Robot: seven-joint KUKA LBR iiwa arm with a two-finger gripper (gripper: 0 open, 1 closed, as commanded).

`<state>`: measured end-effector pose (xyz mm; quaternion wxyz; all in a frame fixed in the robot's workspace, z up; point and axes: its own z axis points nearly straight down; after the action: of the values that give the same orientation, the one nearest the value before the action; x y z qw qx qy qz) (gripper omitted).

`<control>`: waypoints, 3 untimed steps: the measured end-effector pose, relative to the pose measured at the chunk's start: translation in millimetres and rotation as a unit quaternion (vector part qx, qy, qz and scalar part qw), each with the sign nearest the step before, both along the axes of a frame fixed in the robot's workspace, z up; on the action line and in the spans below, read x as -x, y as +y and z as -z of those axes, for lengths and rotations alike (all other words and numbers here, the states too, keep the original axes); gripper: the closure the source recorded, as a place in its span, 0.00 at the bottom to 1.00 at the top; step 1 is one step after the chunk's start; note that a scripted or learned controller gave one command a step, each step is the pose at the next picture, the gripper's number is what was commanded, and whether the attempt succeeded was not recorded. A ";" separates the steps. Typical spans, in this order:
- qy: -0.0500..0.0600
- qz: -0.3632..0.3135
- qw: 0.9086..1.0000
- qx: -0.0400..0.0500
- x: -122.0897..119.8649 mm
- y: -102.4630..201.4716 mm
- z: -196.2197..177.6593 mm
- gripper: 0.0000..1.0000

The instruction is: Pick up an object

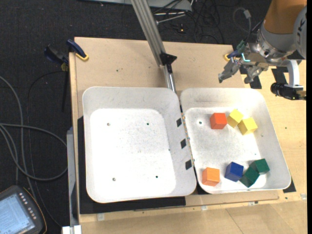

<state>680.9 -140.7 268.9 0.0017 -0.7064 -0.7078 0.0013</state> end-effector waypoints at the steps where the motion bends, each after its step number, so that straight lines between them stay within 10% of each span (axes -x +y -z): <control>1: -0.001 -0.001 1.000 0.001 -0.3 0.1 -2.7 0.00; 3: 0.000 0.000 1.000 0.000 4.1 8.7 99.7 0.00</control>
<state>676.7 -132.0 169.2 0.0014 -0.7068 -0.7074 0.0016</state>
